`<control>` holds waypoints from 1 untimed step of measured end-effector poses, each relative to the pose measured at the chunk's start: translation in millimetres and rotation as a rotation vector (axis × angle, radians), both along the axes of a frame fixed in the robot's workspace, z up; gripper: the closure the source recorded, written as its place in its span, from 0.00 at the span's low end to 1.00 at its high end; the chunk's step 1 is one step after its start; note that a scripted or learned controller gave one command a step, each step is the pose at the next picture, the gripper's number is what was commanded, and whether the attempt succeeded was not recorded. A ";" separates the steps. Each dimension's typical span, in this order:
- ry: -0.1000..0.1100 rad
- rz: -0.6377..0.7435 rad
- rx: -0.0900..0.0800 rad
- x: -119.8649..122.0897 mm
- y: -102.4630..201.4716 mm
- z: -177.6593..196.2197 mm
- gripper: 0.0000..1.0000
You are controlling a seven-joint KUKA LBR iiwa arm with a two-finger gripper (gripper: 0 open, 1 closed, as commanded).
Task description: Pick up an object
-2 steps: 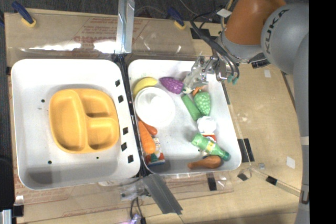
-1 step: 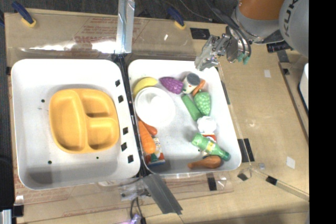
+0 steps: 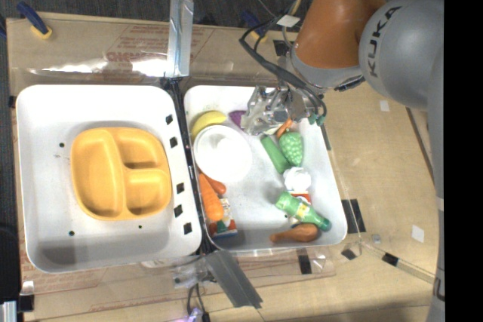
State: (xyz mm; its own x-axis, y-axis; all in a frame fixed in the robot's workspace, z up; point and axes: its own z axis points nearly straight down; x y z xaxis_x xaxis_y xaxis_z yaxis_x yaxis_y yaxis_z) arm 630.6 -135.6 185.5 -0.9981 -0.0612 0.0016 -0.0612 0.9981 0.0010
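Camera view: two white bins side by side on the bench. The left bin point(image 3: 38, 162) takes the left half of the frame and holds a yellow divided tray point(image 3: 121, 171), lying flat just left of centre.

The right bin point(image 3: 336, 196) sits at centre-right and is crowded. A white bowl point(image 3: 223, 153) is near its left side, and a yellow round object point(image 3: 207, 121) touches the bowl's upper edge. A small purple piece point(image 3: 237, 118) lies just right of the yellow one. An orange carrot-like object point(image 3: 210, 196) lies along the bin's left wall, below the bowl. A green cylinder point(image 3: 274, 152) lies tilted mid-bin, with a green bumpy object point(image 3: 293, 148) just beside it on the right. Below those sits a small white object point(image 3: 297, 179), then a green bottle-shaped toy point(image 3: 303, 210) lying down. A brown elongated piece point(image 3: 296, 234) is near the bin's lower edge.

The arm comes in from the upper right of the frame, with its orange band showing above the wrist. The gripper point(image 3: 266, 114) is down at the top edge of the right bin, above the green cylinder and the bumpy object. Metal parts and cables are bunched together there, so I cannot tell its opening, and nothing is visibly held.
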 end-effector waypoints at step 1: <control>-0.009 0.150 -0.003 28.1 -10.4 64.6 1.00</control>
